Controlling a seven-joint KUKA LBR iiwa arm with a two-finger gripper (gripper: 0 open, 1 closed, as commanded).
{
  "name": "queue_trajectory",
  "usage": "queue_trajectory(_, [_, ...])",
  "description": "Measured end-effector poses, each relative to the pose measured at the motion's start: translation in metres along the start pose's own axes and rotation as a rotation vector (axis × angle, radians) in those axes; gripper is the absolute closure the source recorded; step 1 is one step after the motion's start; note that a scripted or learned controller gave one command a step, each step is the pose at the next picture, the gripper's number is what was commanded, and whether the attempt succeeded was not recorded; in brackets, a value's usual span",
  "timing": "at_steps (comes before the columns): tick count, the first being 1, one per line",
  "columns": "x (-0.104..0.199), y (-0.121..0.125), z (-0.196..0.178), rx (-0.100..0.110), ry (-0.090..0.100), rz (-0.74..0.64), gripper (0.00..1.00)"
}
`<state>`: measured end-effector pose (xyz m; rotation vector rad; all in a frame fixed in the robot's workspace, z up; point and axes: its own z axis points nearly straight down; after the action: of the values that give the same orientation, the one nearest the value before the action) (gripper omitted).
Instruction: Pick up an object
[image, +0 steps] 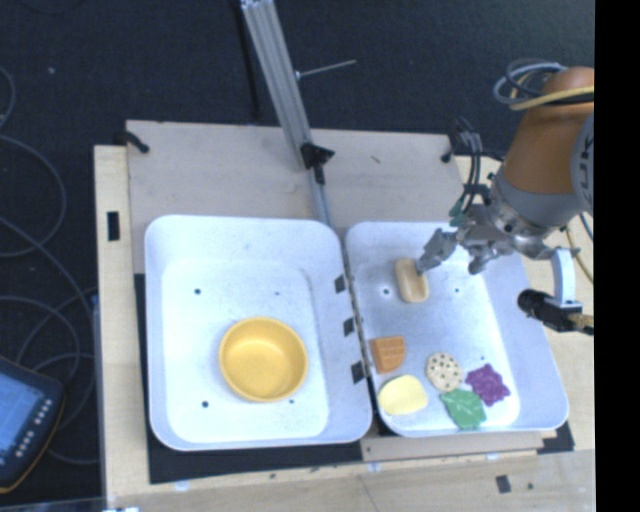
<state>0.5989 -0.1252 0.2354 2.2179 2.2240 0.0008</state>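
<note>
While the gripper (458, 252) hangs open and empty over the right bin's (520, 330) far part, just right of the tan block (411, 281), an off-centre descent could knock it aside.

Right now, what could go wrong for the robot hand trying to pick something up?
The hand hangs open, with one finger right beside the tan bread-shaped piece, so closing there might just nudge it away. The cookie, purple piece, green piece and yellow piece sit crowded together, so a grab there could bump neighbours.
</note>
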Motion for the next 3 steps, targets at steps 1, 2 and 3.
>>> queue_trajectory(1, [0.0, 0.0, 0.0, 0.0, 0.0, 0.001, 0.0])
queue_trajectory(2, [-0.006, -0.003, 0.062, 0.006, -0.001, 0.004, 0.0])
queue_trajectory(3, [-0.003, -0.014, 0.113, 0.005, -0.001, 0.005, 0.0])
